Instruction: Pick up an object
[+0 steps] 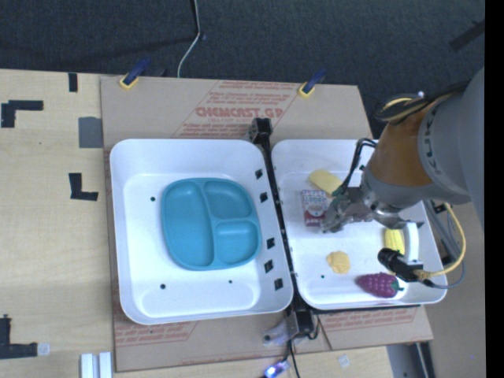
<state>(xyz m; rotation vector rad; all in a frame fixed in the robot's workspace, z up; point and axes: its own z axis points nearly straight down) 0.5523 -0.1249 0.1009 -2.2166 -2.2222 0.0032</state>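
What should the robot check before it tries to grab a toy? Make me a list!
1. Gripper is over the right bin: ok.
2. A toy is close: the small red and white packet is right beside it: ok.
3. Something is already held: cannot tell.
4. Other toys sit apart from the packet: yellow piece, small yellow lump, purple grapes: ok.
5. Blue plate lies in the left bin, out of the way: ok.

Robotics lab test cell. Grey industrial arm with orange band [409, 160] over two shallow white plastic bins [126, 164] clipped together on a printed cardboard sheet [236, 109]. Black tape marks [79, 186] on the pale wooden counter [47, 250]; loose cable [189, 30] on dark carpet.
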